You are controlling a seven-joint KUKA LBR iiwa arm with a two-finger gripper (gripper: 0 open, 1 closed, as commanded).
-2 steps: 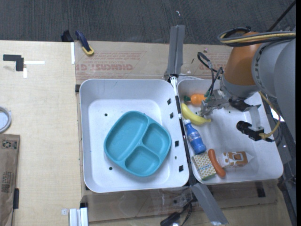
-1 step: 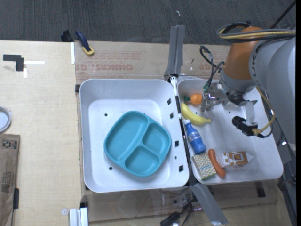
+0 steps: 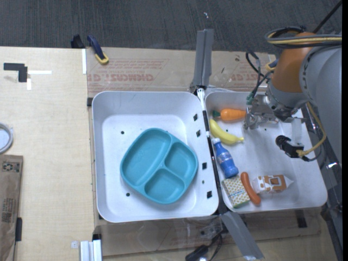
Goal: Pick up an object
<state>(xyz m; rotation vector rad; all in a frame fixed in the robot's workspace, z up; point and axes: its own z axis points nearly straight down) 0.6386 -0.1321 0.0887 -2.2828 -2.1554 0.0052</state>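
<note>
Carrot [image 3: 232, 114], banana [image 3: 225, 133], bottle [image 3: 225, 160] fill the right bin [image 3: 304, 197]; gripper [image 3: 255, 118] state unclear.

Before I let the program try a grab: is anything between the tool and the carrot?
Nothing visible. The tool hangs in the right bin, just right of the carrot, with bare white floor between them. The banana lies below that gap, not in it.

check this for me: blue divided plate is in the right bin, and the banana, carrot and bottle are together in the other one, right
Not quite. The camera view shows the plate in the left bin, not the right. The banana, carrot and bottle are indeed together in the other one, the right bin.
</note>
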